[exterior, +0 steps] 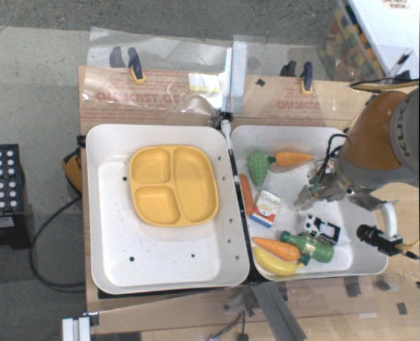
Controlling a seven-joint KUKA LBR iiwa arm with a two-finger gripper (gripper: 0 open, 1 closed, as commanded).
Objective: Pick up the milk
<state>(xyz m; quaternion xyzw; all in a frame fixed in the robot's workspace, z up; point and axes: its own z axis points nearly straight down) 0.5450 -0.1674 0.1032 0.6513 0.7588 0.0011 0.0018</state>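
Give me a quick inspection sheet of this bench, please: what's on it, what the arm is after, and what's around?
Surface: two white bins, left bin and right bin, side by side on a bench.
Job's things: milk carton lying in the right bin, apart from the gripper.
Clutter: yellow divided plate in the left bin; two carrots, green bottle, banana, black-and-white item in the right bin.
Grippers: gripper over the right bin, right of the milk carton, holding nothing.
Cables: black cable looping on the floor at left.
Surroundings: clamps on the bench's far edge; black perforated box at left.
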